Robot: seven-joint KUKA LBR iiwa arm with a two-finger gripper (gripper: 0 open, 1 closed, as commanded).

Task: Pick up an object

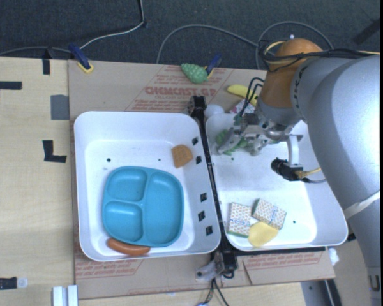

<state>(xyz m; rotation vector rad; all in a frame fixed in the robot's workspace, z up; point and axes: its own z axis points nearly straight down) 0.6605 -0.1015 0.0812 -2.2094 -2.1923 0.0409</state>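
My gripper [246, 137] is low in the far left part of the right bin [306, 234], under the orange wrist band. A green object [226, 141] lies right at its tip, partly hidden by it; whether it is gripped is unclear. Near the front of the same bin lie two patterned packets [240, 219] [270, 213] and a yellow piece [262, 234]. The left bin [89, 171] holds a blue divided plate [143, 204], an orange sausage-shaped piece [127, 247] at its front edge, and a brown piece [182, 155] near the right wall.
The grey arm [345, 120] covers the right bin's far right side. A black divider [206, 171] runs between the bins. Behind the bins on the cardboard lie a green item [194, 72] and a yellow item [241, 91]. A white object [214, 113] sits at the right bin's far corner.
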